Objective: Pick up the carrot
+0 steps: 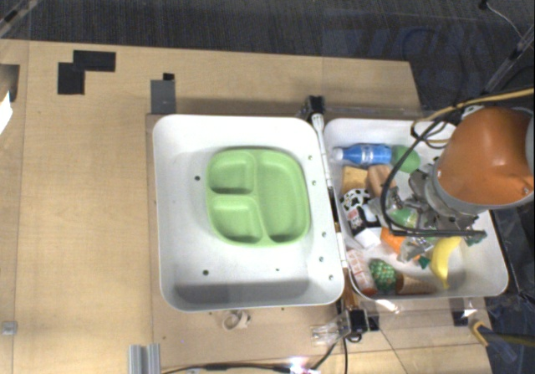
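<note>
The carrot (391, 239) shows as a small orange patch in the right bin (493, 279), among other items and partly hidden under the arm. My gripper (415, 234) hangs low over the middle of that bin, right above and beside the carrot. The wrist, cables and the orange band (489, 156) cover most of it.
The right bin also holds a blue bottle (364, 153), a yellow banana (444, 261), a black-and-white item (357, 203), a green leafy piece (384, 274) and packets. The left bin (175, 197) holds a green divided plate (255, 195). Cables lie at the bench's front edge.
</note>
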You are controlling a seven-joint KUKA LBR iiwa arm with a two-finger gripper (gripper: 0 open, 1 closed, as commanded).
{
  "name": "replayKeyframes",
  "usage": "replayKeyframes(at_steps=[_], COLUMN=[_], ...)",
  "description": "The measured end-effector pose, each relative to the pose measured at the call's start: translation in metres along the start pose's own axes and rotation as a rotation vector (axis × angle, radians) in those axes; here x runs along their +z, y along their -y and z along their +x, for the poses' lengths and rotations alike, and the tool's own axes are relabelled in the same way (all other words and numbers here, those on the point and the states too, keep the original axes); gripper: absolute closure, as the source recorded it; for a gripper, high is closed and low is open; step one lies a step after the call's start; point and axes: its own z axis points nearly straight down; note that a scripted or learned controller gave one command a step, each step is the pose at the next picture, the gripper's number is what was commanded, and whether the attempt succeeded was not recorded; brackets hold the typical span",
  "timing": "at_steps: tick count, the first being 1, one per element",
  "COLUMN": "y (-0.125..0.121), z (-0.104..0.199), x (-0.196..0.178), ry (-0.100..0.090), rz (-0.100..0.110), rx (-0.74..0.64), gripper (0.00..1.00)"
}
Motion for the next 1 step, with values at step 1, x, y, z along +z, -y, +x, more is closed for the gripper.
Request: replayKeyframes(at_steps=[1], y=[-0.0086], z=[0.0096], x=[0.0146], ry=[-0.040], rz=[-0.014], rx=[0.263], gripper=[0.00])
